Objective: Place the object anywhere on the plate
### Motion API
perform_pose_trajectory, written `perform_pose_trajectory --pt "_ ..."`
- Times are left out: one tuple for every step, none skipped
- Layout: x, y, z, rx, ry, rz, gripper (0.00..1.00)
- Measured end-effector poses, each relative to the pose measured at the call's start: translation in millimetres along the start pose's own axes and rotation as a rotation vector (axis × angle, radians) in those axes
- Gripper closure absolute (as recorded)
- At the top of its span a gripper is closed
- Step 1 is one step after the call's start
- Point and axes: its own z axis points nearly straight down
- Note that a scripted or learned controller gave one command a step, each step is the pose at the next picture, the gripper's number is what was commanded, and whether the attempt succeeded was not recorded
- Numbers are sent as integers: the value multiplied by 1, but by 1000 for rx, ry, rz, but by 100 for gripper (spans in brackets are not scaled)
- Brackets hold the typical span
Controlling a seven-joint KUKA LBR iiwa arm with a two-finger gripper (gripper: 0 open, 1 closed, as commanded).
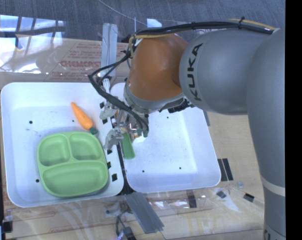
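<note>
I'm carrying what looks like a green object [127,147], clamped in the claw [124,139], over the divide between the bins; next I'm needing to shift left over the green plate [70,164] and release.

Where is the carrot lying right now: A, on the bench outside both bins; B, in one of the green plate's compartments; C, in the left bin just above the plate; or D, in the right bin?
C: the carrot lies on the left bin's white floor, just above the green plate.
</note>
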Motion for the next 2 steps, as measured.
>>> perform_pose_trajectory --pt "-7 11 -103 -1 -5 -162 0" --pt "-8 12 -111 -1 -3 -165 100"
